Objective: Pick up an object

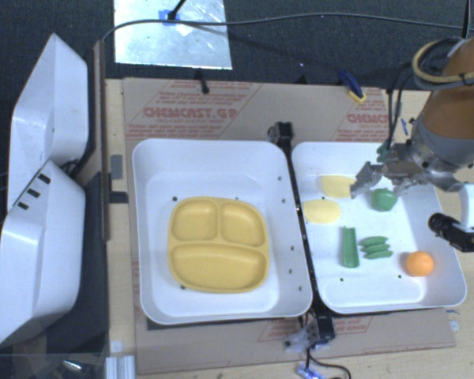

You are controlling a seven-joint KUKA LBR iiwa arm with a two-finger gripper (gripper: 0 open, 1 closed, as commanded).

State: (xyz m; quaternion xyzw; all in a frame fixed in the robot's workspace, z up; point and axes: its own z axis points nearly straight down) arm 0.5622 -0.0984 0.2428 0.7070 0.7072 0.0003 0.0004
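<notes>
My gripper [383, 183] hangs over the back of the right bin [450, 290], reaching in from the right. Its two grey fingers stand apart, open, with nothing held between them. A small round green object [385, 201] lies just in front of and below the fingertips, apart from them. To the left lie two pale yellow pieces [336, 185] [322, 212]. Nearer the front are a green stick [347, 246], a green pea pod [376, 248] and an orange ball [419, 264].
The left bin [150, 290] holds a yellow divided tray [219, 243]. A black clamp [281, 132] sits where the bins meet at the back. White housings [39, 204] stand at the far left. A black fitting [450, 229] juts over the right bin's right rim.
</notes>
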